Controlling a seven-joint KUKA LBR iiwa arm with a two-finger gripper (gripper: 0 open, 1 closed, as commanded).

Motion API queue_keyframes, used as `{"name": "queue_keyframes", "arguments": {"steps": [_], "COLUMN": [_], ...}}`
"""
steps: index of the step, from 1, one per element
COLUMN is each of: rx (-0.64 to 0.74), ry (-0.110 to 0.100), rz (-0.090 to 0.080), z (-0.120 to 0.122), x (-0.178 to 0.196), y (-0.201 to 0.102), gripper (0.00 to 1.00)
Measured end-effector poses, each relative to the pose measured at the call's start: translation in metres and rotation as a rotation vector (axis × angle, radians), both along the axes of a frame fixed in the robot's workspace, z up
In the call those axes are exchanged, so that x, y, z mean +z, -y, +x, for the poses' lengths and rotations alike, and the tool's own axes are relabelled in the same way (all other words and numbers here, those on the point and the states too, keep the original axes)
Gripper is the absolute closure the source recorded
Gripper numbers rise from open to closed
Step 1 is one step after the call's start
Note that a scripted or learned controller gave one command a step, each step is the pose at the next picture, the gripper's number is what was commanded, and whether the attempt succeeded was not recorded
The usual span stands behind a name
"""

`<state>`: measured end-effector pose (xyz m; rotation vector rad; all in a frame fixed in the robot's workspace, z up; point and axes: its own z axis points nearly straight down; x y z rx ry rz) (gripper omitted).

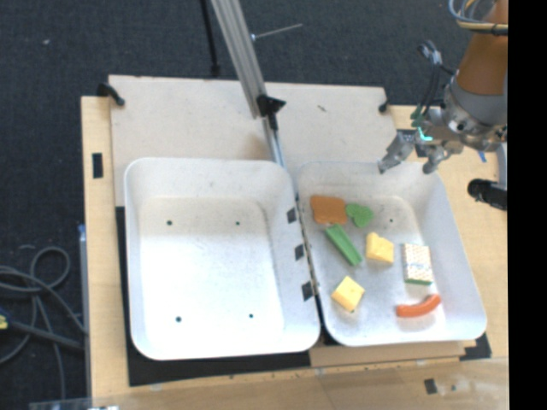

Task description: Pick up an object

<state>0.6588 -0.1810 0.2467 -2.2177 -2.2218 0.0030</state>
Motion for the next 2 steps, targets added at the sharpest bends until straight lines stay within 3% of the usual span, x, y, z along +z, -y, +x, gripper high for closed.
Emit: {"name": "queue_keyframes", "arguments": {"steps": [1, 2], "rx": [0.002, 0.003], "ry": [0.004, 0.0], "rz": [-0.004, -0.003], "z": [0.001, 0.008], "x": [0.003, -0.043], "y": [0.001, 0.005], "gripper": [0.0, 0.0]}}
